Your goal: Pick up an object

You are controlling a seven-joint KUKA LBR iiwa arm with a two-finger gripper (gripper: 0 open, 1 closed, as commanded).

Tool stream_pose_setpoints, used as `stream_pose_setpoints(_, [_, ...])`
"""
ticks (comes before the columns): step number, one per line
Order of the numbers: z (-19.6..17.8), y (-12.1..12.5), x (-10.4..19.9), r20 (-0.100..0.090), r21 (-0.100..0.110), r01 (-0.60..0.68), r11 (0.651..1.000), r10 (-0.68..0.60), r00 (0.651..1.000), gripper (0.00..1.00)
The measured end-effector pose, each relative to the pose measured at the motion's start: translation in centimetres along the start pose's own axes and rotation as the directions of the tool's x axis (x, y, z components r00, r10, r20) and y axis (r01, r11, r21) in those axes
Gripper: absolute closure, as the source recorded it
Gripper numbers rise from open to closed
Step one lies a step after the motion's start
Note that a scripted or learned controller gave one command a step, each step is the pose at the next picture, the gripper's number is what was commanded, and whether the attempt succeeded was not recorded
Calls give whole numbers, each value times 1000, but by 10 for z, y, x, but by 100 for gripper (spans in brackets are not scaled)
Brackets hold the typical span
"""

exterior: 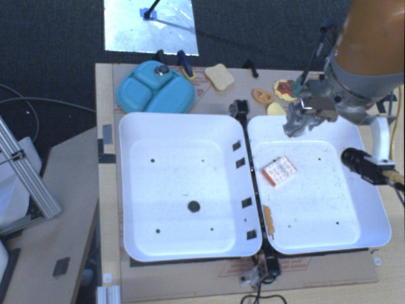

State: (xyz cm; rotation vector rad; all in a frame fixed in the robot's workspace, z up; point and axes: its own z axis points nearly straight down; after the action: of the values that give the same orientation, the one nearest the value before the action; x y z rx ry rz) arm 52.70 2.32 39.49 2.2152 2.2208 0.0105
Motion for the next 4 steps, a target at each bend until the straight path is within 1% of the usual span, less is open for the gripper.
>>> stream_pose_setpoints(1, [9,-17,-28,2,6,-4,1000,4,1000,100])
stream_pose_setpoints(2, [85,9,51,0,13,8,1000,-8,1000,100])
stream_pose_setpoints(3, [177,32,87,1,15,4,1000,-4,1000,100])
stream_pose_setpoints(4, [204,-23,103,1,14,2,1000,-2,1000,100])
